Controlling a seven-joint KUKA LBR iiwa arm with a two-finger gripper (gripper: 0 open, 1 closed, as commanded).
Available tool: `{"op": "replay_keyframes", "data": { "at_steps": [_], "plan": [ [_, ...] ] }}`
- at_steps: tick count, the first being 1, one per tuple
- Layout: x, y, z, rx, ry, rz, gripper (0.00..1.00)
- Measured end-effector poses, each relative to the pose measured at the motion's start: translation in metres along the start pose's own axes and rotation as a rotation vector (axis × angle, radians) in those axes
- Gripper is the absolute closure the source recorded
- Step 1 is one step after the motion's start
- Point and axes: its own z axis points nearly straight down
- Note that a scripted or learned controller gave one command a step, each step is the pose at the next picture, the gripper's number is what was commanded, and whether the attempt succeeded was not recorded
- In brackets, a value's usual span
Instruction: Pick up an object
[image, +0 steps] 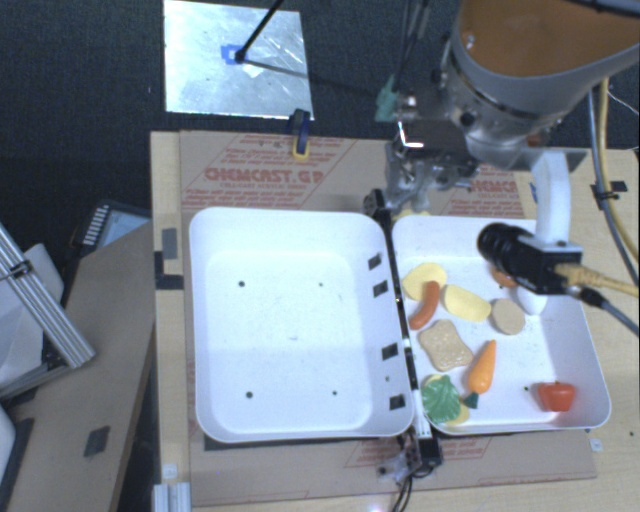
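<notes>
At 12 o'clock edge of right bin (585, 375), gripper (418, 192) hung; finger state unclear. Carrot (482, 367) lay at 6 o'clock from gripper, well apart.

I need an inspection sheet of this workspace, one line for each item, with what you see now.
Surface: two shallow white plastic bins, left bin, right bin, on a printed cardboard sheet.
Job's things: in the right bin, an orange toy carrot, red tomato-like toy, toast-like slice, red sausage toy, green leafy toy, and yellow pieces.
Clutter: blue-and-yellow clamp.
Pincer: at the right bin's far edge; fingers unclear.
Cables: yellow cables on the right.
Surroundings: shiny metal sheet behind.
</notes>
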Motion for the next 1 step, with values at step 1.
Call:
{"op": "replay_keyframes", "data": {
  "at_steps": [1],
  "plan": [
    [0.0563,0.0028,0.177,0.014,-0.004,-0.012,1.0]
  ]
}}
